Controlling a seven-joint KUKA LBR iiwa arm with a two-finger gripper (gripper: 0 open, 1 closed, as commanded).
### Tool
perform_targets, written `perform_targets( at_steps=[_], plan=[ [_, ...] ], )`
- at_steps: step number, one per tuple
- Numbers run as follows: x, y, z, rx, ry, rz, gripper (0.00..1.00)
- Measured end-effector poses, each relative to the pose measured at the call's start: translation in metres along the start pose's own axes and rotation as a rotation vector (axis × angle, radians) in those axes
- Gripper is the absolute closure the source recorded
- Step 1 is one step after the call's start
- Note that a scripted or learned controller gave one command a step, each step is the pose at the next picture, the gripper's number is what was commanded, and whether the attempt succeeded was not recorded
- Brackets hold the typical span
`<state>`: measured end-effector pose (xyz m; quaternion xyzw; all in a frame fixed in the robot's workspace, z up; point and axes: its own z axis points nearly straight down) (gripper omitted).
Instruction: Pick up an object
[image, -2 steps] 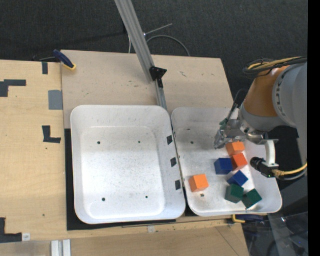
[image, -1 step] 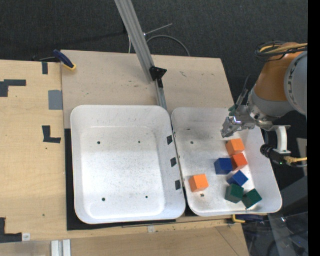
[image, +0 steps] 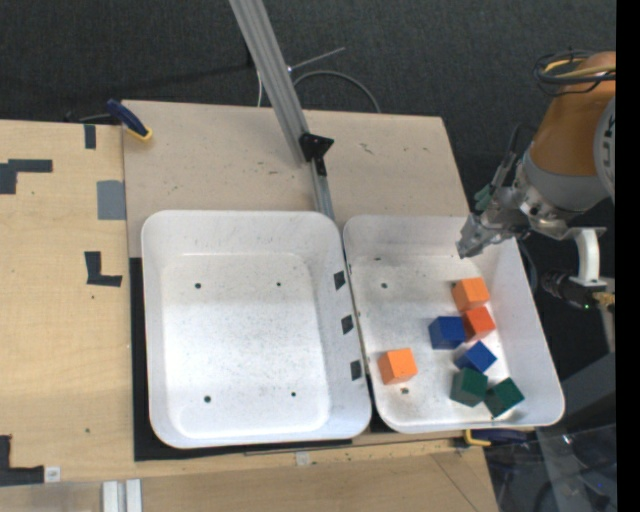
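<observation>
Seven small blocks lie in the right bin (image: 380, 240), all toward its right and near side. An orange block (image: 398, 365) sits apart from the rest, nearer the bin's middle. Two more orange blocks stand along the right wall, the far one (image: 470, 292) just beside the near one (image: 480, 320). A blue block (image: 447, 332) touches the near orange one on its left, and a second blue block (image: 480, 356) lies just below. Two dark green blocks (image: 468, 386) (image: 505, 396) rest in the near right corner, touching. All are roughly cubic, so none shows a clear long axis; most sit turned at a slant to the bin walls.

The arm enters from the right, orange band uppermost, wrist angled down and leftward. The gripper (image: 472, 243) hangs over the far right edge of the right bin, apart from every block. Whether its fingers are spread or closed I cannot tell, and nothing is seen in them.

The left bin (image: 160, 240) adjoins. No legible writing is seen.
</observation>
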<state>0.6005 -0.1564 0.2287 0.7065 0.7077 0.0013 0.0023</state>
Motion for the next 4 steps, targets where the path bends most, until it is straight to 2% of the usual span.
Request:
perform_targets(
  at_steps=[1, 4],
  plan=[
    [0.059, -0.007, -0.001, 0.006, 0.003, -0.005, 1.0],
    [0.233, 0.011, -0.018, 0.006, 0.003, -0.006, 1.0]
  ],
)
